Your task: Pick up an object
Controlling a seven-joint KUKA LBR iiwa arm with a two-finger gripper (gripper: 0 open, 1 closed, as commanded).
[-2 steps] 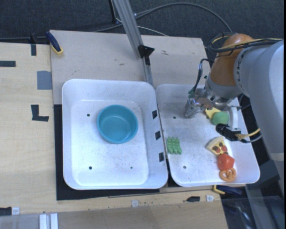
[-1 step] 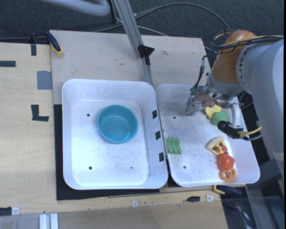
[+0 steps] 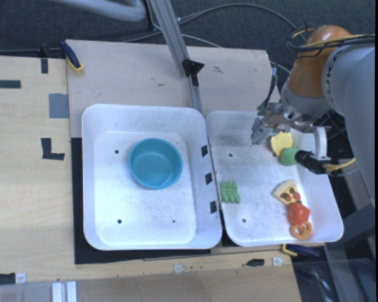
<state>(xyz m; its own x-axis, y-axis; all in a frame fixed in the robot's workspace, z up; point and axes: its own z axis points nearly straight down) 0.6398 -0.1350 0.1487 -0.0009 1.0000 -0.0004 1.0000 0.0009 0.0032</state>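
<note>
a: yellow is sitting closest to the gripper (image 3: 263, 133) — a yellow piece (image 3: 280, 143) lying just to its right and a touch nearer us, in the right bin (image 3: 239, 168), up by the far right corner.

b: is anything sitting between the jaws?

a: i'm seeing nothing there. whether they're apart or together, i cannot tell; the tips are blurring into the white floor.

b: what else is lying close by?

a: a green ball (image 3: 288, 156) is touching the yellow piece on its near side. the green block (image 3: 230, 191) is lying well apart, toward the bin's left wall, its long axis running away from us. the slice (image 3: 286, 192), tomato (image 3: 298, 213) and pretzel (image 3: 301, 230) are lining up toward the near right corner.

b: and the arm (image 3: 340, 74)?

a: it's reaching in from the right, wrist bending down over the far end of the bin, orange band above. the bowl (image 3: 155, 162) is sitting in the left bin (image 3: 101, 168), far off. i'm guessing a small shift right would be putting the jaws over the yellow piece.
</note>
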